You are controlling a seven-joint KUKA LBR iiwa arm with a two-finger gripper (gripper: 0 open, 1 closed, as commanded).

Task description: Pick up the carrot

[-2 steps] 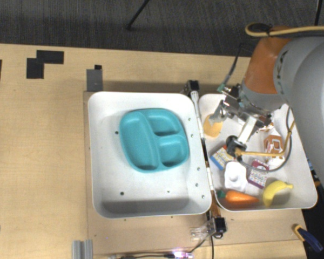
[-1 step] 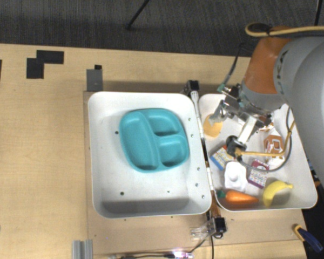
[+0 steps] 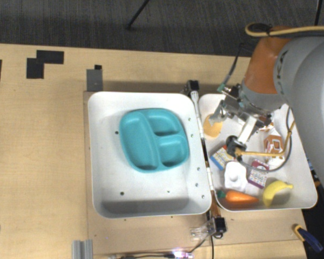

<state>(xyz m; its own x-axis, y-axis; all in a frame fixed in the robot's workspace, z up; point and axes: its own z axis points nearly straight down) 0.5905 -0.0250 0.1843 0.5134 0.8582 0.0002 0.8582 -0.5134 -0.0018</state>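
The carrot (image 3: 241, 198) lies crosswise, well apart toward the camera from the gripper (image 3: 223, 111), whose grasp I cannot tell.

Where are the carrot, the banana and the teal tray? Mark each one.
carrot (image 3: 241, 198): camera view, middle of its orange body.
banana (image 3: 276, 190): camera view, middle of its yellow curve.
teal tray (image 3: 136, 139): camera view, bare floor of its large compartment.
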